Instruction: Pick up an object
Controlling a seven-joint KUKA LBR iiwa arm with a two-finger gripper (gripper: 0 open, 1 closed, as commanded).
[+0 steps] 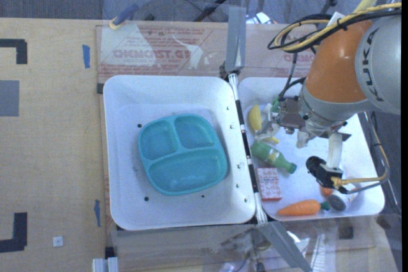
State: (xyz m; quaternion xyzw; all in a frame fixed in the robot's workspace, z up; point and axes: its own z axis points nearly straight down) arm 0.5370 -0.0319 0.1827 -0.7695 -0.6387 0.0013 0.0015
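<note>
The right bin holds several small objects. A yellow banana-like piece lies at its upper left, with a green bottle on its side just below. A red-and-white box lies near the front left corner, and an orange carrot lies along the front wall. My gripper hangs low over the bin's upper left part, just right of the yellow piece and above the green bottle. The wrist hides its tips, and I see nothing held in it.
The left bin holds a teal divided plate. A small grey-green object sits at the right bin's front right, beside the carrot. The bins' shared wall runs close to the gripper's left.
</note>
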